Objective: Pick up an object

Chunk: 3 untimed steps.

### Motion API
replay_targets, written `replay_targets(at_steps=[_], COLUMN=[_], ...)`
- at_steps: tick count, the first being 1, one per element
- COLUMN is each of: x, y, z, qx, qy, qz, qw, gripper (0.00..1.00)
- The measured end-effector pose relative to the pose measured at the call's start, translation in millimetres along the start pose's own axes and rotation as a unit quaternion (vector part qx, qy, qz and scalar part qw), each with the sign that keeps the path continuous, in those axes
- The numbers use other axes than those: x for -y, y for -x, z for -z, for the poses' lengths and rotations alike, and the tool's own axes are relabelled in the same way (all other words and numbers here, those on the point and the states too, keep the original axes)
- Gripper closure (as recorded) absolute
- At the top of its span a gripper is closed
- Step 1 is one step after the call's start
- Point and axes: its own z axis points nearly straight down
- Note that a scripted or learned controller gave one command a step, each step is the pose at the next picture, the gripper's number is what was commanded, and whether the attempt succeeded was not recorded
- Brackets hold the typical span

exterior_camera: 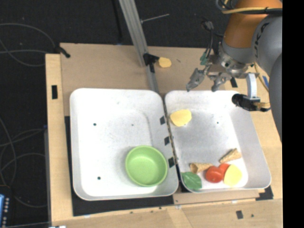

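My gripper [205, 82] hangs above the far edge of the right bin [213, 127], its two grey fingers spread open with nothing between them. Below it and to the left, a pale yellow lump [180, 118] lies near the bin's left wall. Along the bin's near side sit a red tomato-like piece [214, 174], a yellow round piece [232, 175], a green leaf-shaped piece [191, 180] and two tan wedge-shaped pieces [230, 156] [199, 166]. A green bowl [146, 165] rests in the left bin [104, 127], at its near right.
A slanted metal post [137, 37] rises from the bench behind the seam between the bins. A small yellow item [164, 62] lies on the bench beside the post's base, outside both bins. Black clips [166, 139] mark the shared bin wall.
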Motion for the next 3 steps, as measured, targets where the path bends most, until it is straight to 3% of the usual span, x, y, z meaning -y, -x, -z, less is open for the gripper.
replay_targets(at_steps=[1,3], x=[0.1,-4.4], y=[0.4,-0.9], z=[0.0,-105.2], qx=[0.001,0.002], qy=[0.0,-0.002], qz=[0.0,0.001], qw=[1.0,1.0], gripper=[0.0,0.0])
